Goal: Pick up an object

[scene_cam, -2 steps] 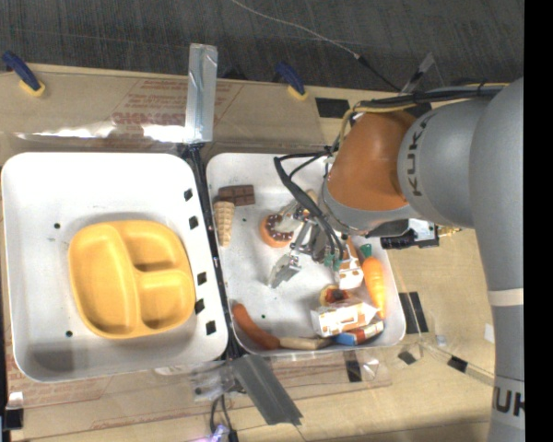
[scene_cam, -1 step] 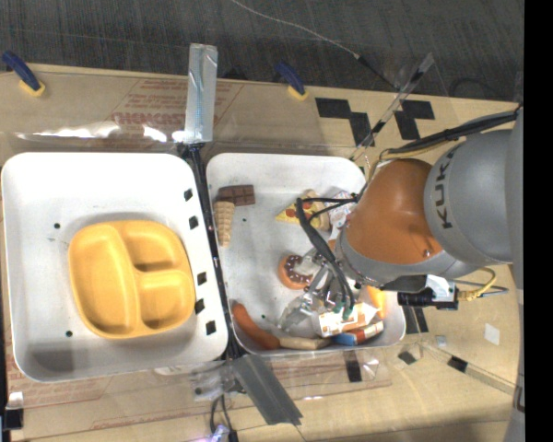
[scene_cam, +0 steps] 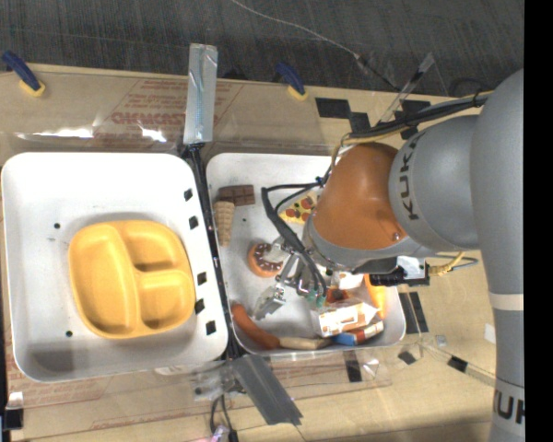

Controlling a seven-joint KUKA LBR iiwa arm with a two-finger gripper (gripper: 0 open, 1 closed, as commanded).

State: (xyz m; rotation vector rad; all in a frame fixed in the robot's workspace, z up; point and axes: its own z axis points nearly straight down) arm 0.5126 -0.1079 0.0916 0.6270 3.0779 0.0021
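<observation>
gripper (scene_cam: 275, 300) low in the right bin (scene_cam: 258, 168), can't tell its state from this angle. hot dog (scene_cam: 254, 327) just at its 7 o'clock, donut (scene_cam: 263, 257) at 12, white packet (scene_cam: 350, 320) at 3. yellow divided tray (scene_cam: 131, 275) alone in the left bin (scene_cam: 37, 182).

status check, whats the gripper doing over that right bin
Gripper low in right bin, nothing seen between its fingers. Hot dog beside it, donut just above. Yellow tray in left bin.
</observation>
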